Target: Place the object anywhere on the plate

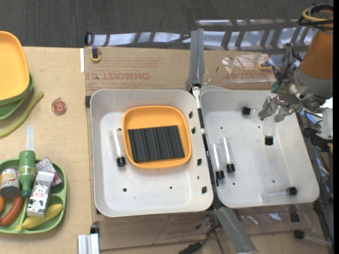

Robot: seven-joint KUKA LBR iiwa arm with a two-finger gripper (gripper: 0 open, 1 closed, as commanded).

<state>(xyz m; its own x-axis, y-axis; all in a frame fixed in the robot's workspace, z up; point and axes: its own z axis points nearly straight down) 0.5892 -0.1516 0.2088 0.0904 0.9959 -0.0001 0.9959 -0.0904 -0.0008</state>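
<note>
1. The gripper (pixel 276 110) hung over the upper right part of the right bin (pixel 312 165), and a clear tube with a black cap (pixel 268 131) appeared to hang upright between its fingers, cap down, just above the bin floor; I judged the claw closed on that tube, though the glare made the contact hard to read.
2. The tube looked light, rigid and smooth, so it would likely slip or swing if pinched near one end; a hold across the middle of the barrel seemed safest.
3. More tubes lay in the same bin: a pair (pixel 222 157) side by side against the left wall, and one (pixel 278 193) near the lower right corner.
4. The orange plate (pixel 130 126) sat in the left bin (pixel 100 157), carrying a dark ribbed insert (pixel 156 143); another tube (pixel 116 147) lay just beside its left rim.
5. The ribs could well stop a round tube rolling.
6. The divider between the bins had to be cleared on the way across.
</note>
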